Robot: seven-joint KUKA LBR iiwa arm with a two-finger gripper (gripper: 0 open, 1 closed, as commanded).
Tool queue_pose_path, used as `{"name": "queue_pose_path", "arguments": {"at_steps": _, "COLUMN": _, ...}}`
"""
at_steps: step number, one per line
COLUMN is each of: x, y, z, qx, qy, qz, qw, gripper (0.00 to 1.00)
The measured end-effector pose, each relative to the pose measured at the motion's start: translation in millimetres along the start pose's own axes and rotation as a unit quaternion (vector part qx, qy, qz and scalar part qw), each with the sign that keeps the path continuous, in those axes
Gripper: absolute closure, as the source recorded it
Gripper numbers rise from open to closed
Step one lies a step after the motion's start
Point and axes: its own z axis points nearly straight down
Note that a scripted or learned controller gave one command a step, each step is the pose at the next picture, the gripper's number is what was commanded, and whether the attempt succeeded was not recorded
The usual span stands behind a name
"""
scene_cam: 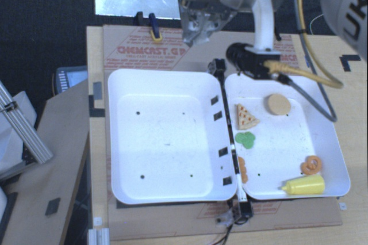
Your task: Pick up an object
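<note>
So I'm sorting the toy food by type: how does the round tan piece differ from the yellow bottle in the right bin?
The round tan piece is a flat disc, while the yellow bottle is long and lies on its side. The disc sits near the far end of the right bin; the bottle lies at the near edge, by the orange pretzel. The disc is dull tan, the bottle bright yellow. Both rest apart from the gripper.
</note>
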Motion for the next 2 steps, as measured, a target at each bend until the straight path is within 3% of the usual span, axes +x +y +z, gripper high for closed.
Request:
{"name": "queue_pose_path", "arguments": {"at_steps": 1, "x": 11.3, "y": 1.4, "z": 179.3, "qx": 0.009, "qy": -0.004, "qz": 0.003, "qw": 0.9999, "gripper": 1.00}}
{"name": "queue_pose_path", "arguments": {"at_steps": 2, "x": 9.9, "y": 71.6, "z": 39.8, "qx": -0.007, "qy": 0.002, "qz": 0.004, "qw": 1.0000, "gripper": 1.00}}
